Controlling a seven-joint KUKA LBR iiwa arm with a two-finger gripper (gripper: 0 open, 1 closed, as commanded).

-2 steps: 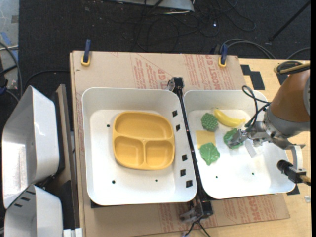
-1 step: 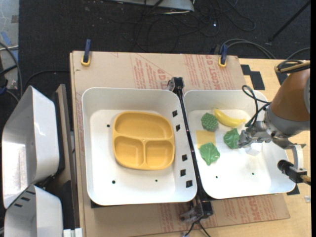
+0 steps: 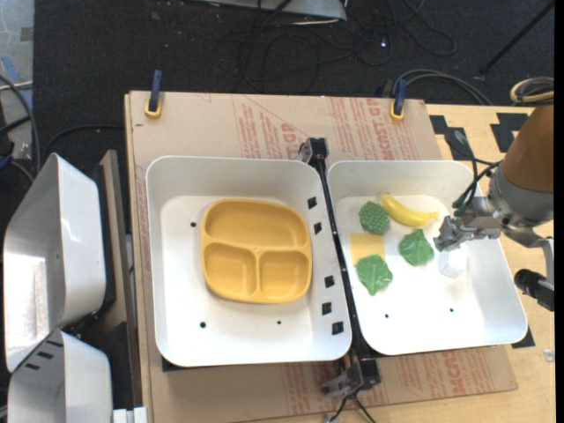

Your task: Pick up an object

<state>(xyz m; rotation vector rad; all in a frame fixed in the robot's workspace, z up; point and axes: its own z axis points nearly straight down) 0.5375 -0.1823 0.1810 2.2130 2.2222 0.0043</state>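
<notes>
Two shallow white bins are seen side by side on a cardboard-covered bench (image 3: 264, 117). The left bin (image 3: 176, 236) is occupied by a yellow divided tray (image 3: 256, 249), three compartments, lying flat near its centre. A black divider strip (image 3: 330, 236) is seen between the bins.

Everything below is placed relative to the yellow banana (image 3: 410, 210), which lies in the upper middle of the right bin (image 3: 458, 324):
- A dark green bumpy item, broccoli-like (image 3: 374, 218), is set just left of the banana, close to or touching its left end; contact cannot be confirmed.
- A pale yellow flat block (image 3: 364, 244) is found below-left of the banana, under the dark green item.
- A green leafy piece (image 3: 374, 274) is placed further below-left, overlapping the lower edge of the yellow block.
- A second green leafy piece (image 3: 416, 249) is located directly below the banana, near but apart from it.
- A small white or clear item (image 3: 451, 263) is seen below-right of the banana, hard to identify.

The gripper (image 3: 448, 239) is positioned to the right of the banana and slightly lower, just beside the second green piece, above the white item. Nothing is seen clamped in it. Spread or pressed together: cannot be told, the tips are too small and blurred. The arm (image 3: 529, 161) is seen entering from the right of the banana.
</notes>
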